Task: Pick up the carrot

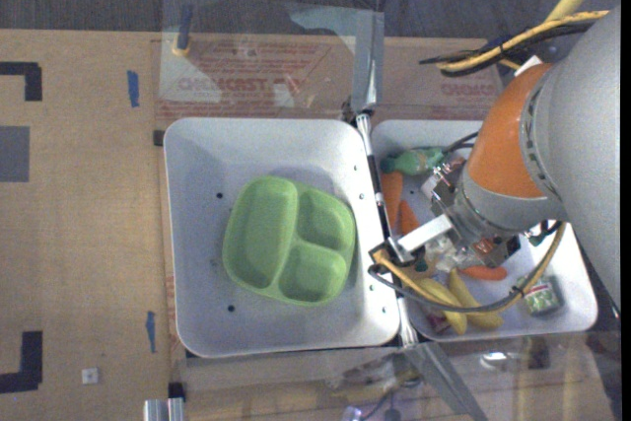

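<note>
The carrot (392,196) is orange and lies along the left wall of the right bin (577,306), just below a green toy (414,159). The arm, with its orange band, hangs over the middle of that bin. My gripper (434,249) reaches down to the right of the carrot and below it, above the bananas (455,299). The wrist hides its fingertips.
The left bin (197,163) holds a green divided plate (290,240). In the right bin there are also yellow bananas, a small orange-red piece (485,273) and a small green and white item (540,299). Yellow and black cables run over the upper right.
</note>
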Available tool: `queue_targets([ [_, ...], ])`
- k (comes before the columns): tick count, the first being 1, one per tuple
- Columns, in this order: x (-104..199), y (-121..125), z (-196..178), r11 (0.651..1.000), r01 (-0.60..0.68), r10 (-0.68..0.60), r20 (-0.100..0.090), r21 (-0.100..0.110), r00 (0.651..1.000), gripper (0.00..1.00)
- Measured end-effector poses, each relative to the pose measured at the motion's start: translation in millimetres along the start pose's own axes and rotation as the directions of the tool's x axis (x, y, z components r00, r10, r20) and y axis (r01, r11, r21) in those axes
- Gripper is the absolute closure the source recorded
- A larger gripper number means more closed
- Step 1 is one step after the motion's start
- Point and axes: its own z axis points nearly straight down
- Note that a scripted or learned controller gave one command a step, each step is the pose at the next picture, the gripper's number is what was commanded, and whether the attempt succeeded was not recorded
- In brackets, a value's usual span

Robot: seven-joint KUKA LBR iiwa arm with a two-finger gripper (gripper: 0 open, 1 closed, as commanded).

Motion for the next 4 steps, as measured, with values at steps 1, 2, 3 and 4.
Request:
queue_targets([
  [1, 0, -13, 0, 0.991, -0.135, 0.135, 0.0, 0.001, 0.991, 1.0],
  [2, 4, -20, 0, 0.983, -0.184, 0.184, 0.0, 0.0, 0.983, 1.0],
  [3, 10, -29, -8, 0.946, -0.324, 0.324, -0.001, 0.0, 0.946, 1.0],
  [4, 16, -41, 0, 0.945, -0.326, 0.326, 0.001, 0.001, 0.945, 1.0],
])
